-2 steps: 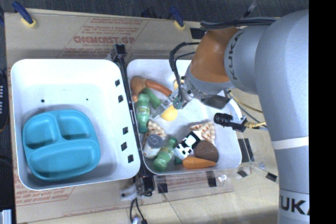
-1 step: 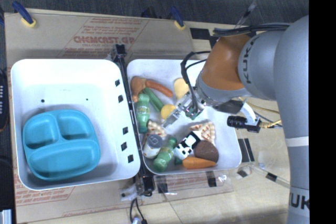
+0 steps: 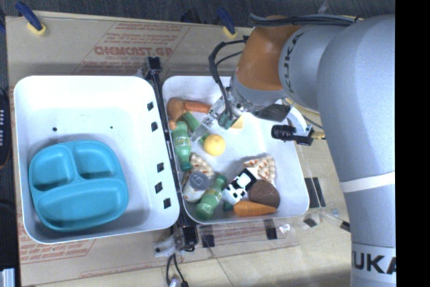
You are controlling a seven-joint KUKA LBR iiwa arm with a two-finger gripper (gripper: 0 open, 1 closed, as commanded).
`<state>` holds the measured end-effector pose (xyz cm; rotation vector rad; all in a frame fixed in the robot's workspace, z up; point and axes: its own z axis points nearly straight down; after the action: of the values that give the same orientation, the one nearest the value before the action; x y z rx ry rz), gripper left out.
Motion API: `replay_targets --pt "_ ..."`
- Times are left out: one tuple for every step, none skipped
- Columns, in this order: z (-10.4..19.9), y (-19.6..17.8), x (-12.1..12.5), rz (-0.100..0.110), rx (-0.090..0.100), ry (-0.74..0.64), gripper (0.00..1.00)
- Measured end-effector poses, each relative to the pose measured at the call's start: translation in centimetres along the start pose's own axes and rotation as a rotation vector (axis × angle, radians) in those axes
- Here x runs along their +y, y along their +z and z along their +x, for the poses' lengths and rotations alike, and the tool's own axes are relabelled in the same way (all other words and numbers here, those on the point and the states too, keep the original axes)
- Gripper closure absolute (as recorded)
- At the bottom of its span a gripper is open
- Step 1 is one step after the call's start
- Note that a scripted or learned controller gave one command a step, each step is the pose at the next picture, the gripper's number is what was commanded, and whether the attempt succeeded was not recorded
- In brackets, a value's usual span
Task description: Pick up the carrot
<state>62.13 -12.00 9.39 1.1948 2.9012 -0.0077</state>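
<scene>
Brown cardboard table (image 3: pixel 121 44) with red print on it, holding two white bins side by side.

Closest, at the near edge of the right bin (image 3: pixel 269 138): an orange carrot (image 3: pixel 255 209), lying flat with its thin end pointing right. Touching a dark brown lump (image 3: pixel 265 193) just behind it. Not held by anything. Just left of the carrot, a small black and white block (image 3: pixel 235 189), then a green bottle (image 3: pixel 210 201) lying on its side. Next to that, a grey round thing (image 3: pixel 198 181), hard to name.

In the near part of the left bin (image 3: pixel 80 104): a blue tray (image 3: pixel 77 181) with three parts, flat on the bottom.

Farther back in the right bin, about the middle: a yellow ball (image 3: pixel 214 144) or lemon, hard to tell which. Beside it, along the left wall, another green bottle (image 3: pixel 180 141).

Farther still: the hand (image 3: pixel 223 119), low over the far end of the right bin, just behind the yellow ball and well apart from the carrot. Too small and mixed up with the toys to tell if apart or together. Just left of the hand, an orange and brown toy (image 3: pixel 190 106) lying by the far wall.

Above the hand, the orange band (image 3: pixel 263 64) and the big grey arm (image 3: pixel 349 97) coming in from the right.

At the far edge of the table, two blue clamps (image 3: pixel 31 18).
</scene>
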Motion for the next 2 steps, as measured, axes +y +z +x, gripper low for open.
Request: replay_targets --pt "5.7 0.2 -4.1 0.002 0.008 -0.032 0.00" --pt "-0.9 0.1 -10.3 0.003 0.004 0.090 0.00"
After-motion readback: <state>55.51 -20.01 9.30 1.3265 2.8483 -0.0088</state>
